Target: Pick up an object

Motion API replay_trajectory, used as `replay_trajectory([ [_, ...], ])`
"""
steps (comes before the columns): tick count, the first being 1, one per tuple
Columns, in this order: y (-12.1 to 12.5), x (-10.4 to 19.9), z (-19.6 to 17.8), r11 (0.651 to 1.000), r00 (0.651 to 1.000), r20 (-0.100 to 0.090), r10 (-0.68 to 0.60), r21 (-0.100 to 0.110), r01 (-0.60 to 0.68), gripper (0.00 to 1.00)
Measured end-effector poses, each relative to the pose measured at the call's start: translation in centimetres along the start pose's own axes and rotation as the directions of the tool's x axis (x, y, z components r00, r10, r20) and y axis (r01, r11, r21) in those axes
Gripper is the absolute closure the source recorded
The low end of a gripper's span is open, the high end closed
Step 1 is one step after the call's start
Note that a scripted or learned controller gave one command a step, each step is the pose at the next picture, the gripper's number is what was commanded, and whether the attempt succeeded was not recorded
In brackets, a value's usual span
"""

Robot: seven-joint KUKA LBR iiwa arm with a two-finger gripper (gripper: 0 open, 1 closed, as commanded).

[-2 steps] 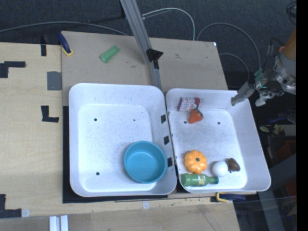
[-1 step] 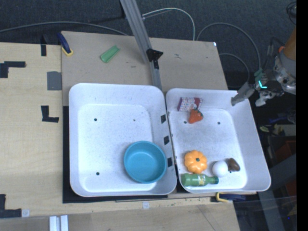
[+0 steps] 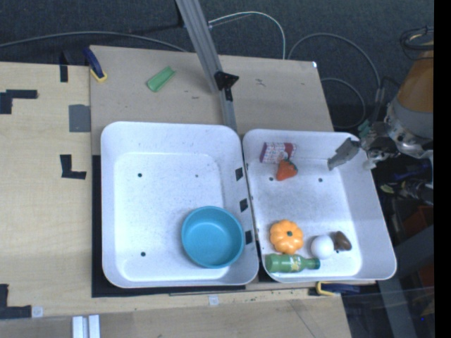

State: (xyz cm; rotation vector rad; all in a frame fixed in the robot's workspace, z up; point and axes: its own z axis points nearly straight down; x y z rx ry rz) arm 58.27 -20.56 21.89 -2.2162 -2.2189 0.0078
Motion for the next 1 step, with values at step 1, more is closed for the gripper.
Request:
replay_trajectory([
  [1,-0.41,0.12,4.45,1.0,1.0,0.0,0.0,-0.002,0.0,0.0],
])
